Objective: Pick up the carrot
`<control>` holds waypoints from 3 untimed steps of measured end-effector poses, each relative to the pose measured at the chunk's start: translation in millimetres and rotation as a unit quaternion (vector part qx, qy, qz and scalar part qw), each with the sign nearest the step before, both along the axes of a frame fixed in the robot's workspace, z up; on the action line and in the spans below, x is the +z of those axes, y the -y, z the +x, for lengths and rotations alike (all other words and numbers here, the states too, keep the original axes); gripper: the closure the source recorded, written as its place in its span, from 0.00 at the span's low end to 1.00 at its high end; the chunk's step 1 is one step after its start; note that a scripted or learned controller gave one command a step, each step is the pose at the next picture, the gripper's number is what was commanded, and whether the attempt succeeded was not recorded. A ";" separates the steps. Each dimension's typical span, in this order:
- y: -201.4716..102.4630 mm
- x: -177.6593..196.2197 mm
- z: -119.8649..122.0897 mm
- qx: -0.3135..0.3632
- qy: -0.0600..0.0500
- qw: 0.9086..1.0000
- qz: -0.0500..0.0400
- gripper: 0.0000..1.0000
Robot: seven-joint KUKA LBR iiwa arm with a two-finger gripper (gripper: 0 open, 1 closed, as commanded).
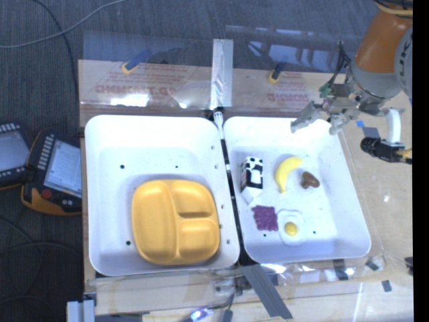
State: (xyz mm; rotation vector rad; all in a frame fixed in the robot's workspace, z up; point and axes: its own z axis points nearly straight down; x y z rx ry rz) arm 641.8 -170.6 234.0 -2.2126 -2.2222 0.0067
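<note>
1. I see the gripper (315,120) over the far edge of the right bin (348,200), near its upper right corner, hanging from the grey arm (382,45) with the orange band.
2. Its two fingers are spread apart, and nothing sits between them.
3. I cannot find a carrot among the things in view. The right bin holds a banana (287,172), a small brown lump (309,179), a black and white carton (252,173), a purple piece (265,217) and a fried egg (289,225).
4. The banana lies in the middle of the right bin, with the brown lump just beside it on its right and the carton to its left, near the wall between the bins.
5. The purple piece and the egg lie side by side nearer the front edge.
6. The left bin (107,146) holds a yellow divided tray (176,221).
7. A handheld control pendant (53,173) lies on the floor to the left of the table (161,86).
</note>
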 end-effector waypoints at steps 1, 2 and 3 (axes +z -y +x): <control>-14.9 -70.1 -37.7 0.068 0.000 0.998 0.000 0.00; -50.2 -141.1 -65.6 0.085 0.001 0.996 0.000 0.00; -60.8 -101.3 -93.1 -0.003 -0.001 1.000 0.001 0.00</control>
